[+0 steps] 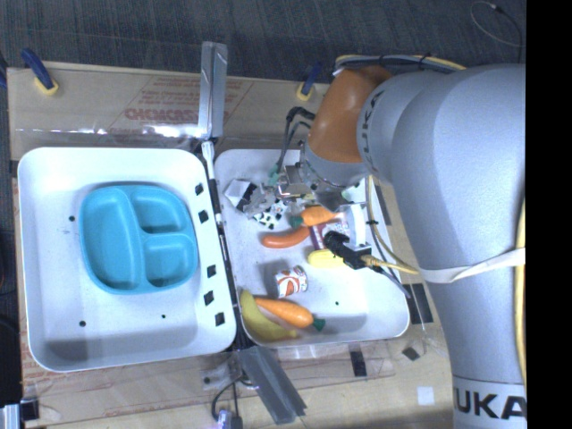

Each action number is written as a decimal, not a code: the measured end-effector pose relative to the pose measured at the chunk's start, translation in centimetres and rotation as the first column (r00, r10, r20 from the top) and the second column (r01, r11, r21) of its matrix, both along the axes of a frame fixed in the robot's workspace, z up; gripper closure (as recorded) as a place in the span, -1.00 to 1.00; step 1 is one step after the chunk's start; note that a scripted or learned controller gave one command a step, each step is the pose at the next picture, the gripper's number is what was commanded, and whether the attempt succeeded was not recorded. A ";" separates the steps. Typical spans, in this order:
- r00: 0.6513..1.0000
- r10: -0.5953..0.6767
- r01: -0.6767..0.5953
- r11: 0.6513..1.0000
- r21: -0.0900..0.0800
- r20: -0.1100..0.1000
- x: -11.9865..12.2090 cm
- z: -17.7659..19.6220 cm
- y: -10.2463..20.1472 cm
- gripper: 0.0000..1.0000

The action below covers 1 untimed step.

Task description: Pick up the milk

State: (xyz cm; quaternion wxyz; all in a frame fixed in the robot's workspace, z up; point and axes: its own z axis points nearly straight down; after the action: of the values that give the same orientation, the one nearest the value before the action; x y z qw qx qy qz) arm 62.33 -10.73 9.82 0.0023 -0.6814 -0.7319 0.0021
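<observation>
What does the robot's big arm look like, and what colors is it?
The arm is fat, round and smooth grey, with a shiny orange band near its wrist. White KUKA letters mark its base. Thin black and yellowish cables run along it to the dark end effector.

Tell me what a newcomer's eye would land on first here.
First, the big grey arm with its orange band, filling the right side and bending down into the right bin. Next, the bright blue divided tray lying in the left bin. Then the right bin's jumble: a cow-patterned milk carton near the wrist, a carrot on a banana at the front.
</observation>
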 end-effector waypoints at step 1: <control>1.000 0.004 -0.004 1.000 -0.001 -0.006 -0.1 0.8 -0.1 1.00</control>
State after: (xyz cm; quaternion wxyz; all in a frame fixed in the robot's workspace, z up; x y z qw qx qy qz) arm 62.23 -10.81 10.62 0.0042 -0.6798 -0.7333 0.0046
